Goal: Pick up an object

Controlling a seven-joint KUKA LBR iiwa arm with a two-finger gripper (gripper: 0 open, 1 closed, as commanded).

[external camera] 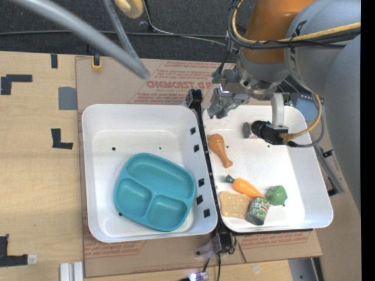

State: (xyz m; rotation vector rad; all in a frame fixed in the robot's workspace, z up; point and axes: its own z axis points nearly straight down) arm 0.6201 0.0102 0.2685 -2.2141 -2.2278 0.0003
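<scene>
My gripper (219, 108) hangs over the far left corner of the right bin (321, 183), just above the divider between the bins. Nothing shows under it but white bin floor. A tan toy drumstick (220, 148) lies a short way in front of it, near the divider. Further toward the front lie an orange carrot (246, 187), a green pepper (277, 195), a slice of bread (234, 205) and a small green can (256, 211), all close together. The can leans against the bread.
The left bin (89, 157) holds a blue divided plate (155, 192). A black fitting with cabling (267, 132) hangs from the wrist over the right bin's back. A grey pole (88, 31) slants across the upper left. The bins rest on cardboard (170, 81).
</scene>
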